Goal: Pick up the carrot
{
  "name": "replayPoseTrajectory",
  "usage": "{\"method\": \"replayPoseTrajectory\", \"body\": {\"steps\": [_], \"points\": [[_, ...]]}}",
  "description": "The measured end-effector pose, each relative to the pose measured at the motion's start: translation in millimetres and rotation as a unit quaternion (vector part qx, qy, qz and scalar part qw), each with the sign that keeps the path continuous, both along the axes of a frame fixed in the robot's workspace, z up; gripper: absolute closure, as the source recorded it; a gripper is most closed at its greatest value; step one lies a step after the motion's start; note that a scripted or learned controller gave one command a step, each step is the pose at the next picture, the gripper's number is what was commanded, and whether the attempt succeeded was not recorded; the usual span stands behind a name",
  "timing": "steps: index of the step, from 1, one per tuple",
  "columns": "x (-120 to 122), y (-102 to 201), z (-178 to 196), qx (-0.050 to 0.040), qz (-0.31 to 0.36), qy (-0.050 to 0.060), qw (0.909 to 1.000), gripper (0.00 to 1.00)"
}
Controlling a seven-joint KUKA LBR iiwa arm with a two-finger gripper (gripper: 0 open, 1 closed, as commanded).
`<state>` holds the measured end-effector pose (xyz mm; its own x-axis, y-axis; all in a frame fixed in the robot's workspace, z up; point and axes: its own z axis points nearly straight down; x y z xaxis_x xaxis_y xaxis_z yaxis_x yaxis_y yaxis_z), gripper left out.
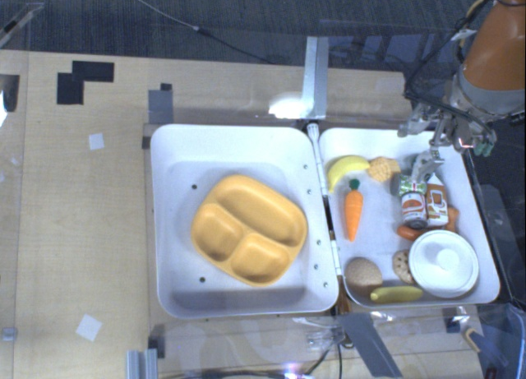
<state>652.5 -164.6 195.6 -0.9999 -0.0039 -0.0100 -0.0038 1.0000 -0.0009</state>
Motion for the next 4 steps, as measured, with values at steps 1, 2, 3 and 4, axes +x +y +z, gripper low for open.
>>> {"method": "replayPoseTrajectory", "body": {"steps": [1, 2, 3, 4], "points": [[-50, 71, -106, -0.0006, 0.08, -0.002, 0.9968, 0.0], [-96, 61, -106, 0.0026, -0.254, -0.003, 0.9672, 0.0], [-93, 63, -93, 0.0035, -0.25, -0.007, 0.9682, 1.0], [-106, 141, -8, 0.0051, -0.342, -0.001, 0.9396, 1.0]]}}
